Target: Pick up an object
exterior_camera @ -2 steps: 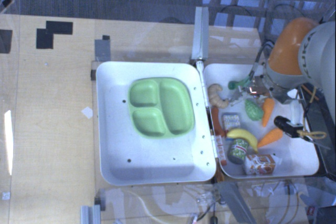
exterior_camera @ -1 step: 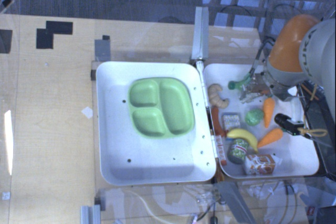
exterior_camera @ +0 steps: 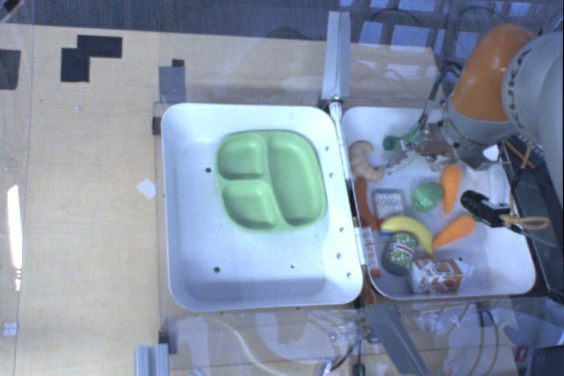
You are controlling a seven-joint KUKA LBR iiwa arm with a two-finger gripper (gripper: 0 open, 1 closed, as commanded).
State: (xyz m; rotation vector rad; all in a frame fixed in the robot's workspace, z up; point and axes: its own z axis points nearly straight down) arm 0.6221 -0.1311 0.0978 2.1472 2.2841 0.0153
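Note:
My gripper hangs over the far part of the right bin, below the arm's orange band. Just left of it lie a small green piece and a beige knobbly piece. An orange carrot stands on end just right of the gripper, with a green ball beside it. Nearer the front lie a yellow banana, a second carrot, a small can and an orange-and-white box. Nothing shows as held.
The left bin holds a green divided plate. A reddish-brown stick lies along the right bin's left wall, with a small grey packet beside it. A metal post stands behind the gap between the bins.

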